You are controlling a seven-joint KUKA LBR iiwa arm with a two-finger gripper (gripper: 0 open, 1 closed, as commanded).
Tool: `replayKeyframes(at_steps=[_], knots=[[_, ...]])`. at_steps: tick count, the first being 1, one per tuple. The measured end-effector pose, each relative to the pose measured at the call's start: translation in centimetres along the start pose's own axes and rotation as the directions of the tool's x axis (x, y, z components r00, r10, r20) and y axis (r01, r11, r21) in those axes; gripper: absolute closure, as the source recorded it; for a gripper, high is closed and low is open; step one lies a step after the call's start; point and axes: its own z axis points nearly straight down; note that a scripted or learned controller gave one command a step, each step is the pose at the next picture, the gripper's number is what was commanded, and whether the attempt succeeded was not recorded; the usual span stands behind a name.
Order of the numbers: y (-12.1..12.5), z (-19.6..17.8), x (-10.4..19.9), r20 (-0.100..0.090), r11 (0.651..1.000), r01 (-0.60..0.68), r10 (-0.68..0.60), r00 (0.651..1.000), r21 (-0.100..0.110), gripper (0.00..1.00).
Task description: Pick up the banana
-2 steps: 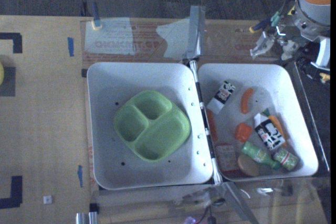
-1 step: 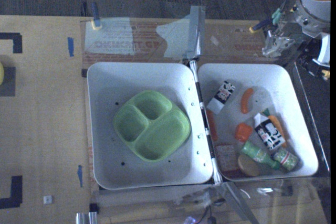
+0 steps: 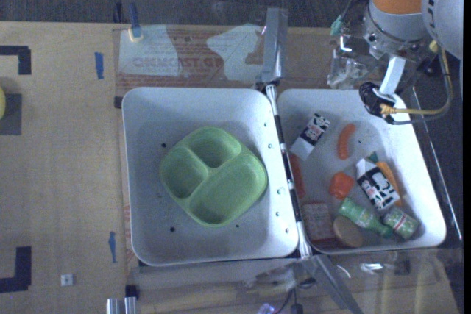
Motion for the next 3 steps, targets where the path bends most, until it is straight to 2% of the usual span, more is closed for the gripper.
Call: replayKeyframes(at_steps=[1, 2, 3], knots=[[-0.2, -8.7, 0.9, 0.000, 0.977, -0.214, 0.214, 0.977, -0.004, 1.00], [-1.1, 4.3, 5.1, 0.001, 0.854, -0.520, 0.520, 0.854, 0.003, 1.00], [-4.9, 6.5, 12.5, 0.000, 0.614, -0.789, 0.789, 0.614, 0.003, 1.00]])
